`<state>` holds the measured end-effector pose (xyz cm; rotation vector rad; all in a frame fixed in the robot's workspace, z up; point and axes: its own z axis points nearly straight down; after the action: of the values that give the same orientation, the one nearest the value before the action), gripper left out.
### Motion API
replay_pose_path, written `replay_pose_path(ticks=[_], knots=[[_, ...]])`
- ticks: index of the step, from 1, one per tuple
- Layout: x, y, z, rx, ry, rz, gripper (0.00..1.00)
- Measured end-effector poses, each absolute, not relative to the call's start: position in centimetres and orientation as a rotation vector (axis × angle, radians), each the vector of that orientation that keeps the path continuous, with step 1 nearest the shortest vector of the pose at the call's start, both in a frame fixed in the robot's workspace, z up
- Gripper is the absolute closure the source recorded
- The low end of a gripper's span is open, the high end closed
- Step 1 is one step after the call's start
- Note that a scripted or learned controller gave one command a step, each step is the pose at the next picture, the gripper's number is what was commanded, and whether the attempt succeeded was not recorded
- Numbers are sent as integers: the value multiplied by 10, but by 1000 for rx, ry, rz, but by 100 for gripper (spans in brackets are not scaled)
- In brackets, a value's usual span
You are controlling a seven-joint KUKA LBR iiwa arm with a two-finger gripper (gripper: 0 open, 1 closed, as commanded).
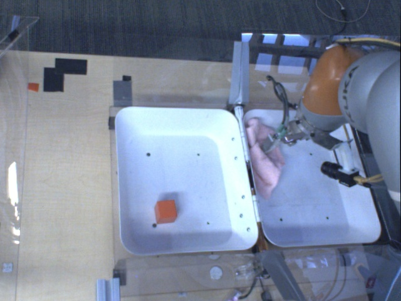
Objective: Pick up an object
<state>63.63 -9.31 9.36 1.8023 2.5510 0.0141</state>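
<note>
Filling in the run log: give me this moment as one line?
arm: over right bin | gripper: at pink cloth, by the bin's left wall | grasp: unconfirmed | orange block: left bin, untouched

No legible text, labels, brand names, nos. or signs anywhere: not on bench (62, 168), not on either white bin, not on arm.
</note>
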Motion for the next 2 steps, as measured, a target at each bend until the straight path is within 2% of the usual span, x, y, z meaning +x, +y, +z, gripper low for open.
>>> replay_pose_path(ticks=[1, 2], knots=[[641, -93, 95, 1588, 2683, 15, 0], [624, -92, 95, 1525, 2715, 17, 0]])
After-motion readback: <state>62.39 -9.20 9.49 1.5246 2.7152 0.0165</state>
